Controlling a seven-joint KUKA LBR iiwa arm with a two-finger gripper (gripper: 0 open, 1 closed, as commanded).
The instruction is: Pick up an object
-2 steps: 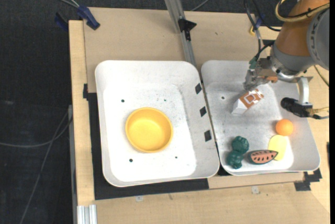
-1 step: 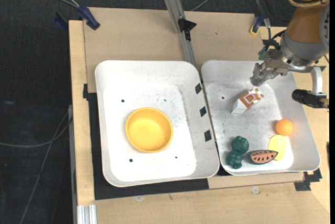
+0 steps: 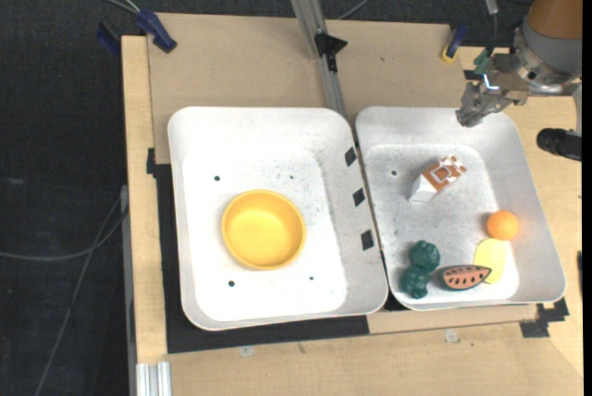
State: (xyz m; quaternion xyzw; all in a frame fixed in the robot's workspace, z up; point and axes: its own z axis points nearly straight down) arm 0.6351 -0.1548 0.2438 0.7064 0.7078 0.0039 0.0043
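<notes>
Nearest you, at five o'clock in the right bin [image 3: 532, 200], the watermelon slice [image 3: 464, 277] touches the yellow block [image 3: 493, 259], with the green broccoli [image 3: 419, 267] just beside; a grab there could nudge neighbours or pinch two at once. The orange ball [image 3: 502, 224] may roll away. The small box [image 3: 437, 179] lies tilted and may slip. At one o'clock the gripper [image 3: 472, 110] hovers over the far rim, holding nothing; you cannot tell its jaw opening.

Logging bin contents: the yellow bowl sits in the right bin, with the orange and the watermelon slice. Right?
Not quite. The camera view shows the yellow bowl in the left bin. The orange and the watermelon slice do lie in the right bin.
</notes>
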